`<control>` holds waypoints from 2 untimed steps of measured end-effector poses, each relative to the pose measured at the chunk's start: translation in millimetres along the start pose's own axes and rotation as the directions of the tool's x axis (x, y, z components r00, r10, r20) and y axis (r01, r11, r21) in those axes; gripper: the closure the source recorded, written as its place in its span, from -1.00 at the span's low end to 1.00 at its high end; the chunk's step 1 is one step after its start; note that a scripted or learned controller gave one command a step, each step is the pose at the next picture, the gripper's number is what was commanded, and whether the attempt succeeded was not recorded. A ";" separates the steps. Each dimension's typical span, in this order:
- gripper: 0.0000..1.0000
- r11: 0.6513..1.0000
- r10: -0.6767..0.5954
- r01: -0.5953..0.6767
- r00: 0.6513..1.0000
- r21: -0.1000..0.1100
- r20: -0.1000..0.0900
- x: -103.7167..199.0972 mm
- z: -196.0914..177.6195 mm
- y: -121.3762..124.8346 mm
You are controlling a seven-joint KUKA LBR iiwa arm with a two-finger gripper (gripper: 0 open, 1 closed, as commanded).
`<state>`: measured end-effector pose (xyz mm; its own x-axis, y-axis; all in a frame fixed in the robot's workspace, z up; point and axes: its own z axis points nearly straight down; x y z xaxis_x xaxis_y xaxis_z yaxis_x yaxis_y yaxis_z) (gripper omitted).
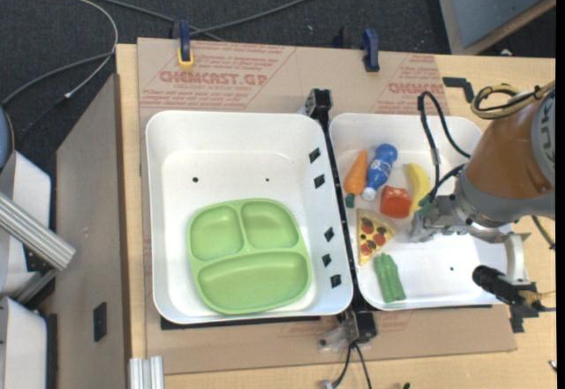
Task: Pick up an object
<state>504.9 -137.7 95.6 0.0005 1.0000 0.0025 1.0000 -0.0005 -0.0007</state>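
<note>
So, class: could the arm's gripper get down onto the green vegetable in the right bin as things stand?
Probably yes. The green vegetable lies alone on bare bin floor, apart from the pizza slice, and the gripper hangs close by.

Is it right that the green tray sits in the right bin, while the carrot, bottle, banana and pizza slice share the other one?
Not quite. The camera view shows the green tray in the left bin, not the right. The carrot, bottle, banana and pizza slice do share the other one, the right bin, where the arm reaches in.
</note>
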 end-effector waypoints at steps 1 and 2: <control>1.00 1.000 -0.003 0.003 1.000 -0.007 0.004 2.6 -63.5 4.6; 1.00 1.000 -0.003 0.003 1.000 -0.007 0.004 7.8 -109.7 11.4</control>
<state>516.4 -130.2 205.2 -0.0025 1.0000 -0.0012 1.0000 0.0025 0.0067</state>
